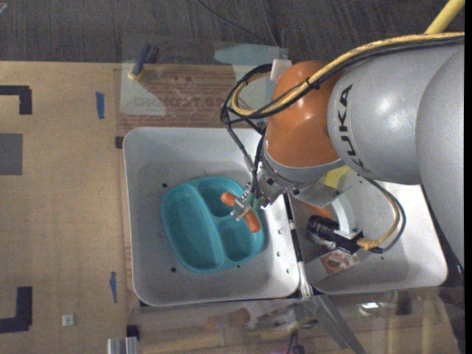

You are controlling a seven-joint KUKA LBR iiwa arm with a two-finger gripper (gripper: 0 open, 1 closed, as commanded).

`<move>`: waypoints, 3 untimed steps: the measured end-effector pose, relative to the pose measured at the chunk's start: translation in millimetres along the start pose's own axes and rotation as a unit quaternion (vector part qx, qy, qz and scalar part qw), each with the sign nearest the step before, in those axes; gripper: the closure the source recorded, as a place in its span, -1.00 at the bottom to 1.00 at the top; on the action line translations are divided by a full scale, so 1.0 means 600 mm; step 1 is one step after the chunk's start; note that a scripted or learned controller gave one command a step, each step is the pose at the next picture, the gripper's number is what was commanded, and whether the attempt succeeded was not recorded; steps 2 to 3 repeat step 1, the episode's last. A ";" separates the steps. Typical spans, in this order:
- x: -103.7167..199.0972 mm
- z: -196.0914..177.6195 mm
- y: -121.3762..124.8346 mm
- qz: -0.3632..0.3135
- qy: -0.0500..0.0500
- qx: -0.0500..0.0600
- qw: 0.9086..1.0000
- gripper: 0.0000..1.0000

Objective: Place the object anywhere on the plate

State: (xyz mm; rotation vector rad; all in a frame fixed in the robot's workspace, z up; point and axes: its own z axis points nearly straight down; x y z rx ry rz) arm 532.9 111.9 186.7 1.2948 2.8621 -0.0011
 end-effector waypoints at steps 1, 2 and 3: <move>0.000 0.000 0.000 0.000 0.000 0.000 1.000 -1.00; 0.000 0.000 0.000 0.000 0.000 0.000 1.000 -1.00; 0.000 0.000 0.000 0.000 0.000 0.000 1.000 -1.00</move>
